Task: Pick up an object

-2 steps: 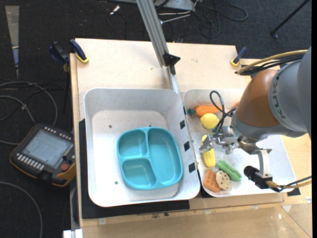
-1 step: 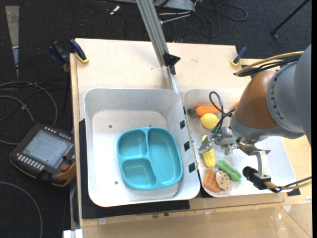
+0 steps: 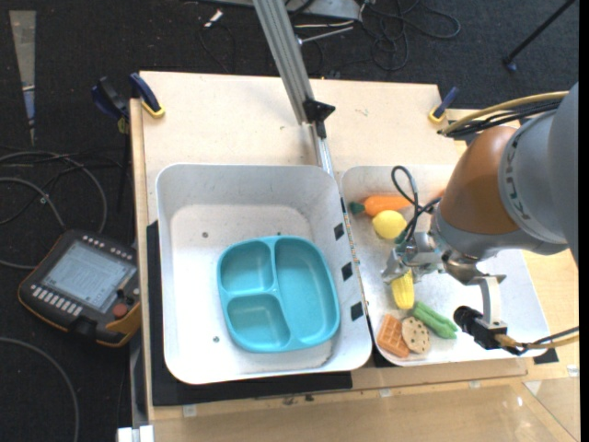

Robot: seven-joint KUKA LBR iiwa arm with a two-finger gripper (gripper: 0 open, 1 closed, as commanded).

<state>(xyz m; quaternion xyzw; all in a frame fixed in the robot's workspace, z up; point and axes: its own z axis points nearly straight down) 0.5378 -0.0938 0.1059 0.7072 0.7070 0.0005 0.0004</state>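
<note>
Tool (image 3: pixel 402 263) low in right bin (image 3: pixel 534 288), just above corn (image 3: pixel 402 290); grip state cannot be told. Best centre on corn, clear of lemon (image 3: pixel 388 224), descend straight.

Grey KUKA arm (image 3: pixel 543 182) with its orange band (image 3: pixel 479 187) reaching in from the right, bulky wrist bent downward over the right white bin (image 3: pixel 538 293), metal two-finger hand (image 3: pixel 401 267) low inside that bin, near its left wall
</note>
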